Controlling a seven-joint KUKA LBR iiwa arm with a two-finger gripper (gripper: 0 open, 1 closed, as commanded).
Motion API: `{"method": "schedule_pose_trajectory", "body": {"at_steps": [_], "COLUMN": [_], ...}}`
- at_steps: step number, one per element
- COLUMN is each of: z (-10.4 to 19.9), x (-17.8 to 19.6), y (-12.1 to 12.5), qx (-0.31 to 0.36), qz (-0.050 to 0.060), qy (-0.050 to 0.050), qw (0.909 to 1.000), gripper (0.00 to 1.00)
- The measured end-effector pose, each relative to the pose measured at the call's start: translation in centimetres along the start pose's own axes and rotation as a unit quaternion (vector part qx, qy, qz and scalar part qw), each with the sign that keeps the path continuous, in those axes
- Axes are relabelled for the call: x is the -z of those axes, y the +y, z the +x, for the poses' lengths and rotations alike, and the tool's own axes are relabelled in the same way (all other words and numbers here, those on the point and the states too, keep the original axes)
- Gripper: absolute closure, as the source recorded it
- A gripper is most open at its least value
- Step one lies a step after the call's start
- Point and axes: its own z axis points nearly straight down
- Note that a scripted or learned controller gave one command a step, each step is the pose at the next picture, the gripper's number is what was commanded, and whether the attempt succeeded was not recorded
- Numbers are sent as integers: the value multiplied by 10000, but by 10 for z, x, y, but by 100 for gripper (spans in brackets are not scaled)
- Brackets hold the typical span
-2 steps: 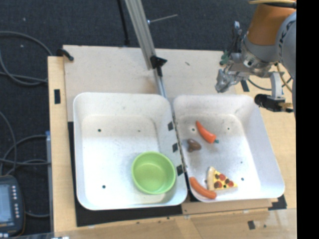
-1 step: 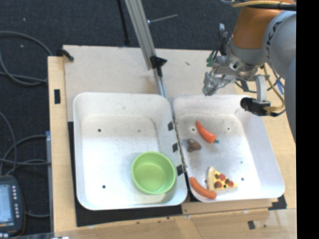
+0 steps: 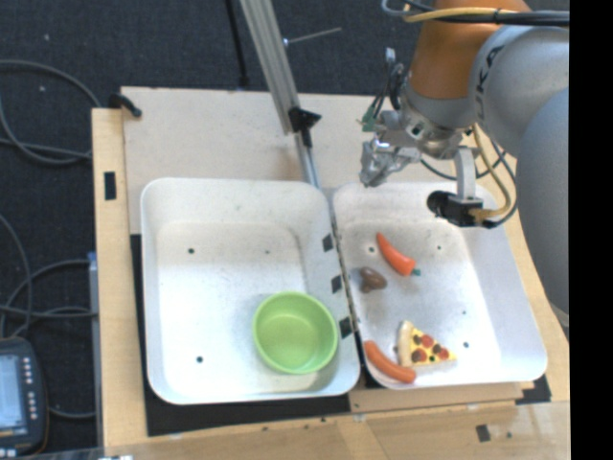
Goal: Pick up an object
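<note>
While hand (image 3: pixel 375 169) hovers at bin rim, carrot (image 3: pixel 395 254) lies nearer camera.

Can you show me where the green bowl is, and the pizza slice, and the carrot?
green bowl (image 3: pixel 295 332): camera view, on the inside bottom of the bowl.
pizza slice (image 3: pixel 421 348): camera view, on its topped middle.
carrot (image 3: pixel 394 254): camera view, on the middle of its orange body.

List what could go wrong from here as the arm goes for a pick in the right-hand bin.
1. The claw hangs above the right bin's far rim and could clip it descending.
2. The carrot and the brown piece lie close together; a grasp may nudge one.
3. The sausage and pizza slice hug the near wall, leaving little finger room.
</note>
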Motion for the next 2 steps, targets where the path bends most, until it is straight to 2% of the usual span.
{"method": "schedule_pose_trajectory", "body": {"at_steps": [2], "z": [103], "x": [18], "y": [-10], "qx": [0], "qz": [-10], "qy": [7], "qw": [10000], "gripper": [100]}}
